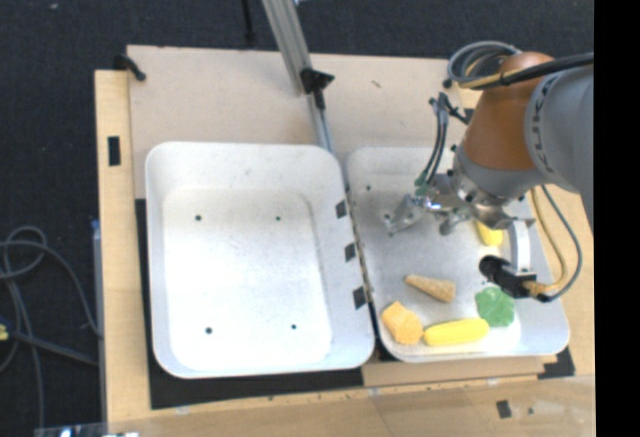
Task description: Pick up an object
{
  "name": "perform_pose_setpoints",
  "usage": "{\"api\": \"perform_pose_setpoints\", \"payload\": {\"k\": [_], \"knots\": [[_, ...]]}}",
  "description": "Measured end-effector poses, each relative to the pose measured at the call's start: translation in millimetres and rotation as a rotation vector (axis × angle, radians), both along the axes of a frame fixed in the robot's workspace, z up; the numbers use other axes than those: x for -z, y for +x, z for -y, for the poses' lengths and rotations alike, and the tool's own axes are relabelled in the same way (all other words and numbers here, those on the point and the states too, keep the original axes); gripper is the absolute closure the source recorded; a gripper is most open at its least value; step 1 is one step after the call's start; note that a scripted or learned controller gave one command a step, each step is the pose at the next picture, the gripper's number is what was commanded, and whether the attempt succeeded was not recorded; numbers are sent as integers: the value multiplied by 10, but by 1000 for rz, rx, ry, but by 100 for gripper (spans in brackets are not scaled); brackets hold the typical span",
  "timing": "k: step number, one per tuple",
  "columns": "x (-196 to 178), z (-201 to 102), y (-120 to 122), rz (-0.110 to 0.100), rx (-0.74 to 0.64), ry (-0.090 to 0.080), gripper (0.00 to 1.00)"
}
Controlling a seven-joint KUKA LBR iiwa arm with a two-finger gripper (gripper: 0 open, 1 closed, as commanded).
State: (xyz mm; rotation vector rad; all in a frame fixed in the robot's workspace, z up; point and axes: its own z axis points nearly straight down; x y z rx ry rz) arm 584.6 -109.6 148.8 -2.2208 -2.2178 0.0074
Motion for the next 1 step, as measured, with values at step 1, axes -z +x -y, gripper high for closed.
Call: {"api": "perform_pose_setpoints", "payload": {"k": [1], "knots": [[508,14,-8,2,1,-1,0]]}}
